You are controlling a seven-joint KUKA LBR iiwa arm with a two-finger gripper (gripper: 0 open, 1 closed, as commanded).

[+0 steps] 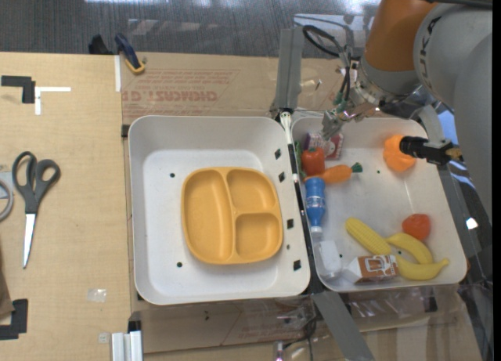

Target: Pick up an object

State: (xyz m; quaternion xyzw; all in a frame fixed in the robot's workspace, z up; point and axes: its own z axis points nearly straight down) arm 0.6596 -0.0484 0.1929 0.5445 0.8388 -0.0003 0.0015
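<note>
My gripper (335, 120) hangs at the far left end of the right bin (450, 218), just above a small red and white packet (334, 146). Beside the packet stands a red item (313, 161), with an orange carrot (338, 173) and a blue bottle (315, 201) close in front. An orange fruit (397, 154) lies to the right, under the arm. Toward the near side are a red tomato (416, 225), two bananas (368, 236) (420, 256), a brown carton (376, 268) and a small white piece (329, 257).
The left bin (149, 195) holds a yellow divided plate (232, 214). Scissors (31, 195) lie on the bench far to the left. A hinged divider (296, 195) runs between the bins. The arm's orange band (399, 23) looms over the right bin's far side.
</note>
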